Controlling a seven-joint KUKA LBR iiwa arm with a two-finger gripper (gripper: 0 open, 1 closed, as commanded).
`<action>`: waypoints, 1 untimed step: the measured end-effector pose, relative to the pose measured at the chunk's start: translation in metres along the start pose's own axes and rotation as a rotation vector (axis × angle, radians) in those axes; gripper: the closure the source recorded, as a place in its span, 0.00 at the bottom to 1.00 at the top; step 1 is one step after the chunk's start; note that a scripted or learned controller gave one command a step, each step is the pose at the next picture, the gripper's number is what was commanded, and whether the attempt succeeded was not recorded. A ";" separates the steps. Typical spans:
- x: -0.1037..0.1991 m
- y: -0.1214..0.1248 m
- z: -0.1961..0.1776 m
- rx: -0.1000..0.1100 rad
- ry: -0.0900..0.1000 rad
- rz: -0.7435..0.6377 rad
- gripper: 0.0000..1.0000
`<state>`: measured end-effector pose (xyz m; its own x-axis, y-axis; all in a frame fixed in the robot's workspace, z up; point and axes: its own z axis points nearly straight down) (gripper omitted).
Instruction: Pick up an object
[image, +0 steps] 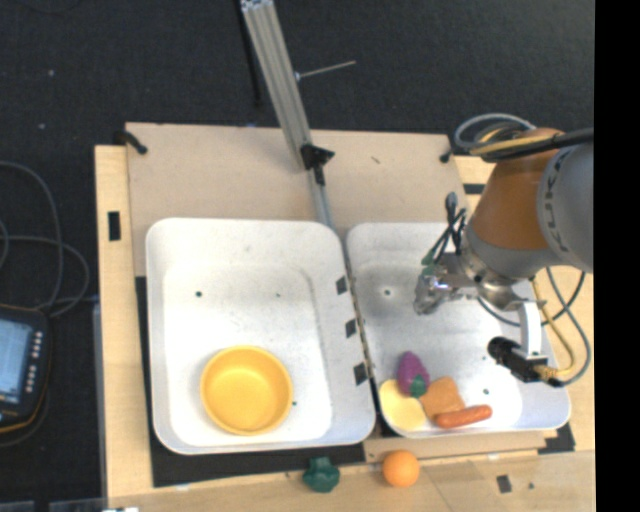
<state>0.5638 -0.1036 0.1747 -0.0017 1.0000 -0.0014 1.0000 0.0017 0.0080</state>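
Two shallow white bins side by side on bench (120, 300); right bin (390, 260) taken as landmark. Gripper (432, 293) hung over right bin's middle, above bare floor; how far fingers were open could not be told, nothing seen between them. Purple rounded toy (411, 372), orange wedge-shaped piece (440, 395), pale yellow flat piece (400, 409) and red-orange carrot-like stick (464, 417) clustered in right bin's near corner, apart from gripper. Yellow plastic bowl (246, 389) sat in left bin (200, 260). Orange ball (400, 468) and dark green small object (320, 475) lay on bench just outside right bin's near edge.
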 end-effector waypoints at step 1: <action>-0.004 0.003 -0.064 -0.001 -0.001 -0.001 1.00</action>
<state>0.5668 -0.1075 0.2388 -0.0031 1.0000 -0.0023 1.0000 0.0031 0.0091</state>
